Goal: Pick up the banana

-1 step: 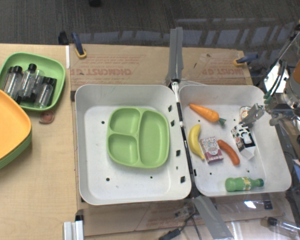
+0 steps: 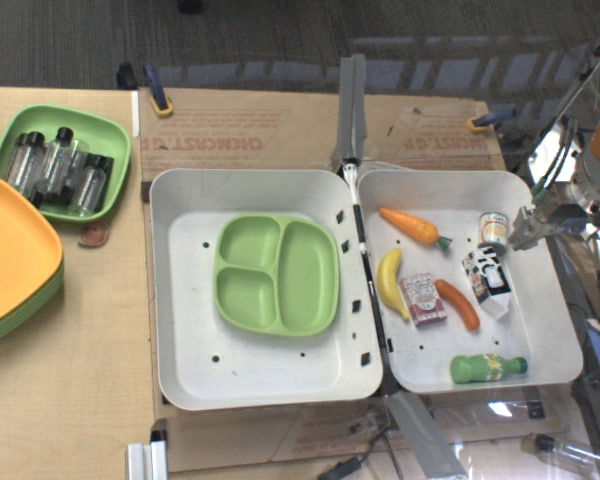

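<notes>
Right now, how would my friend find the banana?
Look in the right white bin, along its left wall by the divider. The banana lies there, below the carrot and touching the pink packet. It is the only yellow, curved thing.

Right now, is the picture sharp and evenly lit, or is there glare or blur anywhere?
In the camera view the light is soft and even, so the banana and the green divided plate look sharp with faint shadows; the gripper near the right edge looks blurred, and bright glare washes out the corner behind it.
</notes>
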Tool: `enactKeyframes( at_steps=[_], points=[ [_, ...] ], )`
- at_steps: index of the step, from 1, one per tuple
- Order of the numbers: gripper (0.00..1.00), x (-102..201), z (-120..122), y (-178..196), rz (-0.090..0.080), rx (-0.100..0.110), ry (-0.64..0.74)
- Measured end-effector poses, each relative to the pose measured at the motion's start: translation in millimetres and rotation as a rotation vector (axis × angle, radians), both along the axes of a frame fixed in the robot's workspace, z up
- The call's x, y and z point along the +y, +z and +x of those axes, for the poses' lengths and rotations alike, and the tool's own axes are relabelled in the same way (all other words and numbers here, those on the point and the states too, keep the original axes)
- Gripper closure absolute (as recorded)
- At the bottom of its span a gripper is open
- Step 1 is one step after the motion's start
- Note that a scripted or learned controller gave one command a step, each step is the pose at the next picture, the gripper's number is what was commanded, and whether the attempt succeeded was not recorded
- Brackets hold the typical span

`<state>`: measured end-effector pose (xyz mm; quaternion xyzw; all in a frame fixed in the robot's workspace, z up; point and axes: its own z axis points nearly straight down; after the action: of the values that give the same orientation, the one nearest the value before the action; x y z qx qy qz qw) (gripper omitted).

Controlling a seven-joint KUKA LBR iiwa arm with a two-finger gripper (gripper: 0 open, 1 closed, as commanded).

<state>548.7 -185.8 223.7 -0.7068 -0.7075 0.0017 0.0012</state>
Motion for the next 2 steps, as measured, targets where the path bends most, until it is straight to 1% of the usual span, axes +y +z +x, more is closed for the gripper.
enactKeyframes(
  at_steps=[1, 2],
  points=[
    [1.00, -36.6, -19.4, -18.8, 0.001, -0.001, -0.012],
    [1.00, -34.2, -42.0, 8.5, 0.001, -0.002, 0.047]
  ],
)
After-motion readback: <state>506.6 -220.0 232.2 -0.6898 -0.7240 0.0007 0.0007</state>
